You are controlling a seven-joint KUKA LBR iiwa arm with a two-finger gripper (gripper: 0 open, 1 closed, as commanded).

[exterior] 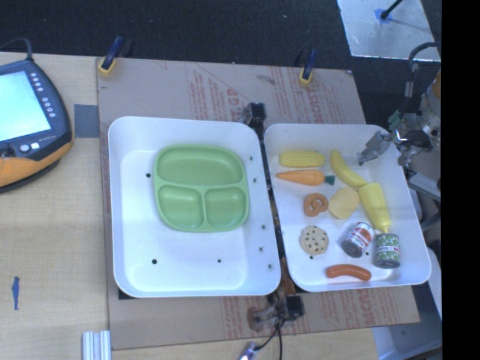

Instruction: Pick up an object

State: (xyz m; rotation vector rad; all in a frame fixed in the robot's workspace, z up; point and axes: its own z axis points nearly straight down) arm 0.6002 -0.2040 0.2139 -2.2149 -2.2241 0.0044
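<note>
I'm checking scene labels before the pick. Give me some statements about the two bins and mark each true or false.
1. The green tray lies in the left bin. True.
2. The carrot lies just below the corn in the picture. True.
3. The sausage lies at the far end of the right bin. False: it lies near that bin's near edge, below the cookie.
4. The gripper holds the banana. False: it hangs over the right bin's far right corner, with nothing seen between its fingers.
5. The pretzel sits on the green tray. False: it is in the right bin, below the carrot.
</note>
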